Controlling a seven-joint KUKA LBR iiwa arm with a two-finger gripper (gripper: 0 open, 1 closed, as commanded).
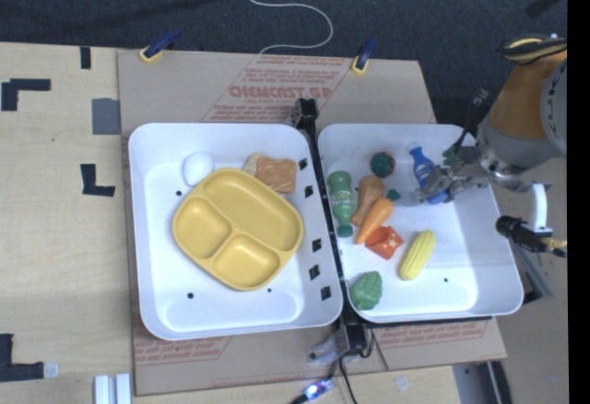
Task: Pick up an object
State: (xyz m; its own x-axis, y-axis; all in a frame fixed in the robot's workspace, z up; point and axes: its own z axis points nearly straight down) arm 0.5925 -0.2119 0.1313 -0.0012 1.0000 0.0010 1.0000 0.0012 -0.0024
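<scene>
I see my end effector low in the right white plastic bin, just beside a small blue toy. I cannot tell how wide it is open. A yellow toy corn cob lies nearby, next to a red block.

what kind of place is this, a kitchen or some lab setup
Likely a robot lab bench, not a kitchen: two white bins sit on clamped cardboard, toy food such as a corn cob fills one, and a gripper reaches in.
</scene>
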